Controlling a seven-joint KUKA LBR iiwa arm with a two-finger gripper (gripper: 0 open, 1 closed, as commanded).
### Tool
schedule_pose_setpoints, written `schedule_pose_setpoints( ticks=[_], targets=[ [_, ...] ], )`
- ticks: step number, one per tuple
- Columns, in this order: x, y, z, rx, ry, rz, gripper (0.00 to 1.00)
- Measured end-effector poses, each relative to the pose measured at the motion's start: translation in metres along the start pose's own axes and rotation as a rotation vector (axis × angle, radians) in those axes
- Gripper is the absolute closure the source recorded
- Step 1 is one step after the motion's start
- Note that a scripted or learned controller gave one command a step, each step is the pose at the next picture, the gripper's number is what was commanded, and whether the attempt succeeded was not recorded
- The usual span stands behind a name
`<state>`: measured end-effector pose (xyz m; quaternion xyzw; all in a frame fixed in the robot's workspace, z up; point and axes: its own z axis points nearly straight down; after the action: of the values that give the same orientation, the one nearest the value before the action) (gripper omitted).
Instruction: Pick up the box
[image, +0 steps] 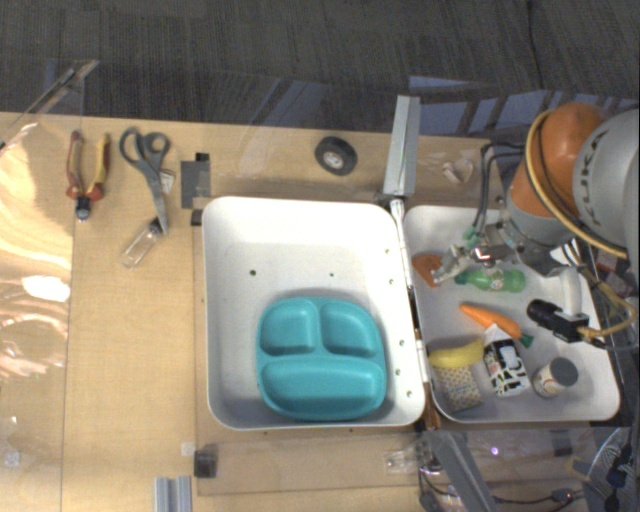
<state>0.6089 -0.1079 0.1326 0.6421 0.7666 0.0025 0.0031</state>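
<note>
Approach to the box, nothing yet grasped

From left to right: a teal tray (322, 357) lies in the left bin (225, 300); in the right bin (600, 405), the box (505, 366), white with dark patches, stands at about 5 o'clock from the gripper (478, 256), beside a banana (455, 354) and below a carrot (492, 319). Whether the jaws are released or clenched cannot be told. A descent straight over the box is advised, with banana and carrot kept outside the closing path.
</note>
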Motion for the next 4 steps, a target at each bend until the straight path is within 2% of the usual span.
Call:
schedule_pose_setpoints(
  ticks=[1,2,3,4],
  targets=[
    [-0.058,-0.008,0.045,-0.001,-0.004,-0.102,0.0],
    [-0.009,0.026,0.045,-0.001,-0.001,0.109,0.0],
    [-0.059,0.051,0.024,0.002,-0.002,-0.006,0.0],
    [-0.024,0.016,0.0,0.001,0.0,-0.036,0.0]
  ],
)
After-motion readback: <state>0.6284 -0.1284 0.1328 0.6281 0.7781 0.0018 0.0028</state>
